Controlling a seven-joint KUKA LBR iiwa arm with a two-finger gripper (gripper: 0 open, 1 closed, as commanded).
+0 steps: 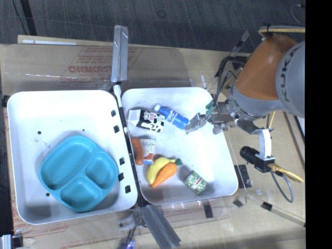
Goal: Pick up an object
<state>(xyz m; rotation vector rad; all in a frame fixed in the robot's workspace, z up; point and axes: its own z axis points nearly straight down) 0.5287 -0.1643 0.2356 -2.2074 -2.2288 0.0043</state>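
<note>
My gripper [206,123] hangs over the right side of the right bin [218,154], its two fingers spread apart with nothing between them. Just to its left lies a blue bottle [173,116], next to a black-and-white carton [147,120]. Lower in the bin sit a small cup with a red label [148,149], an orange sausage-like piece [137,150], a yellow banana [155,168], an orange carrot [165,174] and a green can [195,182].
The left bin [31,113] holds a blue divided plate [79,173]. A grey divider bar [119,56] stands between the bins at the back. The arm's orange band [262,69] is over the bench at right.
</note>
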